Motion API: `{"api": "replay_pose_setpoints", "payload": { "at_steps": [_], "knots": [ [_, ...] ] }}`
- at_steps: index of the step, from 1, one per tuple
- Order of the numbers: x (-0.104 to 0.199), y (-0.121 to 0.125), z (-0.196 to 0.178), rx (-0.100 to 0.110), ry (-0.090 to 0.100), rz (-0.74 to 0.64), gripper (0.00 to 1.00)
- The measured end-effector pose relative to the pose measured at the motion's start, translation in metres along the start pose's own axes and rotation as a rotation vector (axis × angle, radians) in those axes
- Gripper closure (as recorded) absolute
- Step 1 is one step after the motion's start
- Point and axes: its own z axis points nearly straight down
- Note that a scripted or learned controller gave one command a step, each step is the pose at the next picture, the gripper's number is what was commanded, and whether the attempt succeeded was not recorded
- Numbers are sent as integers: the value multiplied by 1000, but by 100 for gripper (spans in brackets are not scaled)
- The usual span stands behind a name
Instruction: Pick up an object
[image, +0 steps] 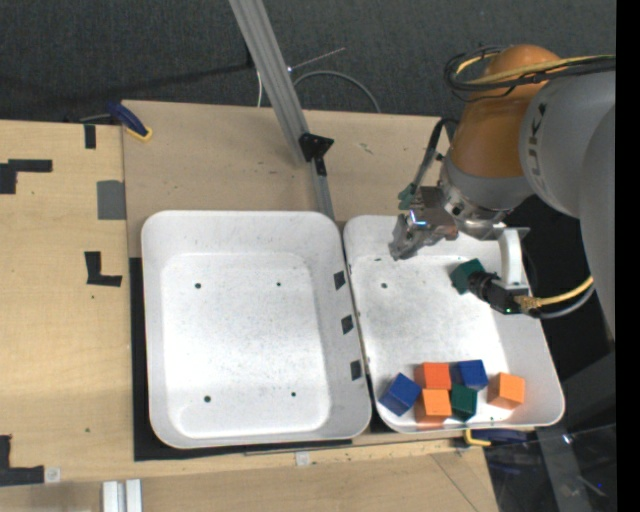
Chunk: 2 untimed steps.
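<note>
Left bin bare, right bin with blocks clustered against its near rim, gripper hovering over the far rim, finger spread impossible to tell, apparently pre-approach; next move: cross open floor toward blocks, minding the rim.

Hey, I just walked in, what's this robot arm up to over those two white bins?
The arm reaches in from the right, with its gripper over the far end of the right bin. Nothing is visibly between its fingers, so no pick has happened yet. Its likely targets sit clustered at the near end of that bin: two blue blocks, three orange blocks and a green block. A bin on the left lies beside it.
</note>
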Motion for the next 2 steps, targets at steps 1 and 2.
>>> {"api": "replay_pose_setpoints", "payload": {
  "at_steps": [1, 2],
  "knots": [
    [59, 6, -7, 1, 0, -1, 100],
    [109, 14, 9, 2, -2, 1, 100]
  ]
}}
